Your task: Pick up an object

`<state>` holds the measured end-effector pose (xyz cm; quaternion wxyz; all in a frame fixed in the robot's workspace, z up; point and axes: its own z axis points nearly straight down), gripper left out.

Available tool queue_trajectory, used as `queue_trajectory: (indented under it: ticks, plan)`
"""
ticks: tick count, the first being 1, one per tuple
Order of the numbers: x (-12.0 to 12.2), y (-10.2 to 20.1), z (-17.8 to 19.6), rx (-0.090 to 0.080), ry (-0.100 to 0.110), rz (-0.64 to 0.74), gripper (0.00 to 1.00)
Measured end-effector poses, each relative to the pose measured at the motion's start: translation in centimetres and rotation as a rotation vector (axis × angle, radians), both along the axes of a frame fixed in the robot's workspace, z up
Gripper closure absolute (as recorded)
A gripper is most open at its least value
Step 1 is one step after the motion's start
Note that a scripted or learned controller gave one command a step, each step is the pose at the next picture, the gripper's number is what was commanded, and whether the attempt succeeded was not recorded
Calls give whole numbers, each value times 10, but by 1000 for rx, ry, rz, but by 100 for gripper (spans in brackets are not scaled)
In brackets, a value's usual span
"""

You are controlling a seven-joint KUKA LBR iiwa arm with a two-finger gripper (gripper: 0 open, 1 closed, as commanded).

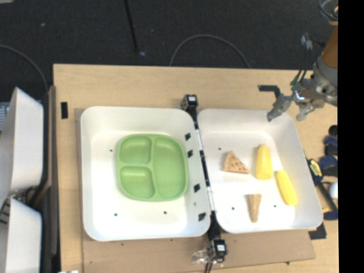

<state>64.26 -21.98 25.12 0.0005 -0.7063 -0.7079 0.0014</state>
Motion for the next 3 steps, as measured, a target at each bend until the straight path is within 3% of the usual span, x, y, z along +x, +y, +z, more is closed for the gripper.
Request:
queue_trajectory:
  ticks: [2,3]
  plan:
    - [1,-2,-88,-1,-2,-2,0]
    - [3,-3,-73,-4,-9,0,100]
